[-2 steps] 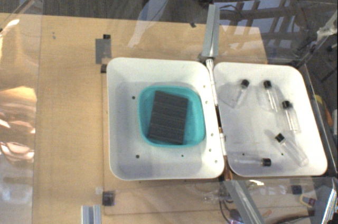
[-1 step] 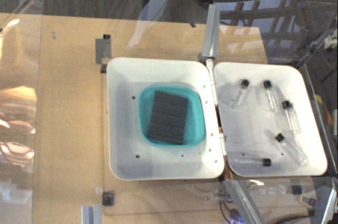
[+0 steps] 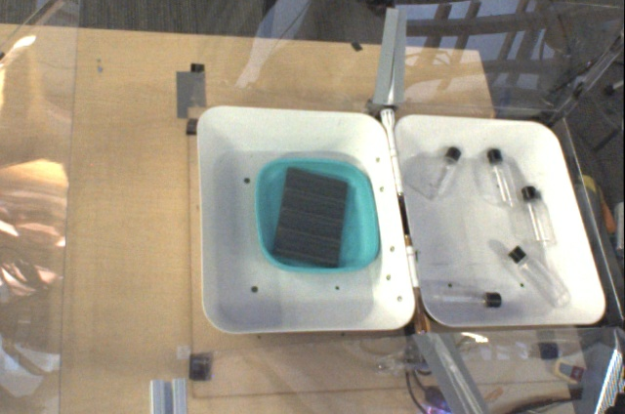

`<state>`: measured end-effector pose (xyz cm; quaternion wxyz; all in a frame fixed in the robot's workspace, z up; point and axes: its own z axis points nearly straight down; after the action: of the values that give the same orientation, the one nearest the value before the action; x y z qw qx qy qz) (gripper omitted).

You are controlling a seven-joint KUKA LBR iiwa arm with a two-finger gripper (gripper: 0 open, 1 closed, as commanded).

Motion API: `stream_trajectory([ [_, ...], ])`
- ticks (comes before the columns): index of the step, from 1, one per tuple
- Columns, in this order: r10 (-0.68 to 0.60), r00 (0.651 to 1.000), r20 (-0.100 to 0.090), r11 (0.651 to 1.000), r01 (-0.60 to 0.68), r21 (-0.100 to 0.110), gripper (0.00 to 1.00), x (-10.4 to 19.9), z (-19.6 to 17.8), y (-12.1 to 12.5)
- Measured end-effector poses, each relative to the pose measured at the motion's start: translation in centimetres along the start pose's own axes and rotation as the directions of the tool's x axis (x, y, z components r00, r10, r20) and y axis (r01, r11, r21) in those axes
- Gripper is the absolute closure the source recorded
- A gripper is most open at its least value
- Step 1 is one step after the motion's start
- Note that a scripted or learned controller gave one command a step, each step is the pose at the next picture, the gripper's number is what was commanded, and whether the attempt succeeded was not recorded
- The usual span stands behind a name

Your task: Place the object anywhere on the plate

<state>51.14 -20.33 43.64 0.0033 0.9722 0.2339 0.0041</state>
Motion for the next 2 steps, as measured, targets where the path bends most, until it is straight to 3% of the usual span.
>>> stream_trajectory([
  [2, 0.256, 0.967, 0.000, 0.967, -0.256, 0.000, 0.00, -2.05, 0.07, -0.79],
])
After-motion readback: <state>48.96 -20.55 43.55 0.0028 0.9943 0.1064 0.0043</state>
